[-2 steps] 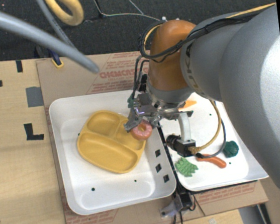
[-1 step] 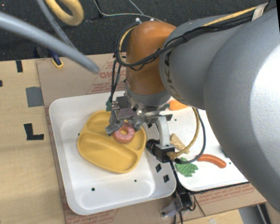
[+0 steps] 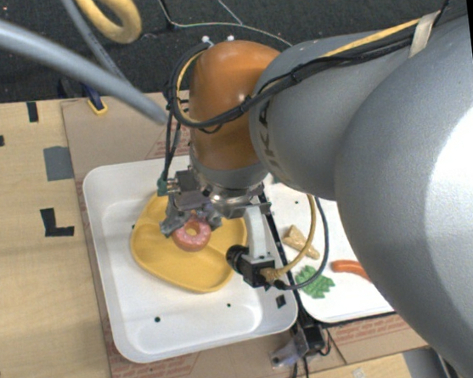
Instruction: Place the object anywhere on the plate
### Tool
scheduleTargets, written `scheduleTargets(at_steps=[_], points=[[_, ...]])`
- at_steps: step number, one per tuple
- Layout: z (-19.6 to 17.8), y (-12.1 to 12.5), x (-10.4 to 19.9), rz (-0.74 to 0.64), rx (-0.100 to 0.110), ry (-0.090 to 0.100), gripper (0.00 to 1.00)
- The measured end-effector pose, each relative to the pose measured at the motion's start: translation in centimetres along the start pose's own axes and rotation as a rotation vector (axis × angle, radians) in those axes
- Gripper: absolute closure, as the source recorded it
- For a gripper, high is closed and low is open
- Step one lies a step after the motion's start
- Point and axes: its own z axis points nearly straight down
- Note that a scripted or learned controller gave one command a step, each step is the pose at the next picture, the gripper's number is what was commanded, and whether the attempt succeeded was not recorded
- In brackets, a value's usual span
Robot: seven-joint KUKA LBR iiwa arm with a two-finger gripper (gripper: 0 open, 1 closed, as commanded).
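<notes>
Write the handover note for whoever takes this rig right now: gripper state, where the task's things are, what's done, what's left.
Gripper: over the left bin, right above the yellow plate; whether it is open or shut cannot be told from this view.
Pink doughnut: directly under the gripper, over the plate. Whether it already rests on the plate or is still held is unclear.
Right bin: a tan piece, a green item and an orange item.
Left to do: confirm release, retract arm.

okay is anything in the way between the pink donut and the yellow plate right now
Nothing visible is. The pink donut sits right under the gripper, directly over the yellow plate in the left bin. I can't tell whether it already rests on the plate.
</notes>
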Motion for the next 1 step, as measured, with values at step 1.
scheduleTargets(at_steps=[1], points=[[0.07, 0.05, -0.22, 0.003, 0.001, -0.001, 0.00]])
